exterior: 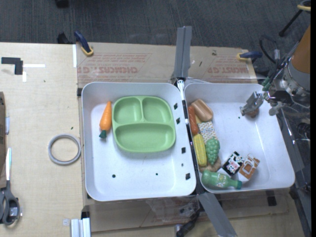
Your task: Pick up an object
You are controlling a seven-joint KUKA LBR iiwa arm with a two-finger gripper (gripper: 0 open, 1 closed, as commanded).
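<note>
At the right of the frame, over the upper right part of the right-hand bin (276, 147), the gripper (252, 107) hangs from the grey arm (296, 80) with its metal fingers closed on a small, rounded brown object (252, 112), which sits between the fingertips just above the smooth white bin floor. To the lower left of it, along that bin's left wall, lies a crowded row of toy food: a glossy brown hot-dog bun (202, 109) at the top, an orange-red sausage shape (192, 120) beside it, a pale checked waffle piece (207, 130), a ridged yellow corn cob (199, 149) and a knobbly green bunch of grapes (212, 149). Lower, near the bottom rim, lie a green plastic bottle (220, 180) on its side, a small black-and-white carton (233, 163) and an orange-and-white packet (249, 167) touching it. In the left-hand bin (138, 181) a pale green three-compartment tray (144, 122) sits with rounded corners, and a tapered orange carrot (105, 117) with a green stub lies just beside its left edge. On the light wooden bench at far left rest a grey tape ring (64, 148) and scissors (9, 204).
</note>
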